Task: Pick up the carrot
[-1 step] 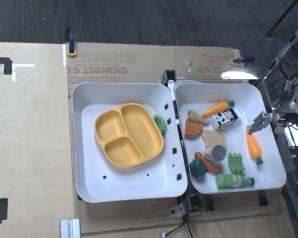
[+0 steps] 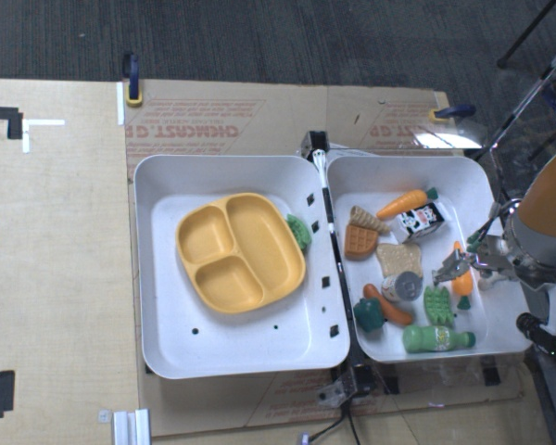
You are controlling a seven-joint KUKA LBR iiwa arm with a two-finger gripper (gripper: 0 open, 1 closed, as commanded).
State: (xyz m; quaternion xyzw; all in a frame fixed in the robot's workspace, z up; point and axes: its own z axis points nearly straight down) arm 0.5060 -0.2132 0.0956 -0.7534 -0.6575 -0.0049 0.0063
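Observation:
An orange carrot (image 2: 401, 202) with a green top lies near the back of the right bin (image 2: 477, 179), tilted, next to a black-and-white milk carton (image 2: 417, 222). My gripper (image 2: 454, 270) is low over the bin's right side, in front of and to the right of that carrot and apart from it. A small orange piece (image 2: 462, 283) sits right at the gripper's tip; whether it is gripped is unclear. A second reddish-orange, carrot-like piece (image 2: 392, 308) with a dark green end lies toward the front.
The right bin also holds a waffle piece (image 2: 360, 239), a bread slice (image 2: 398, 259), a grey can (image 2: 408, 286), a green block (image 2: 437, 304) and a green bottle (image 2: 437, 339). The left bin (image 2: 157, 332) holds a yellow divided plate (image 2: 239, 250) and a green item (image 2: 299, 232).

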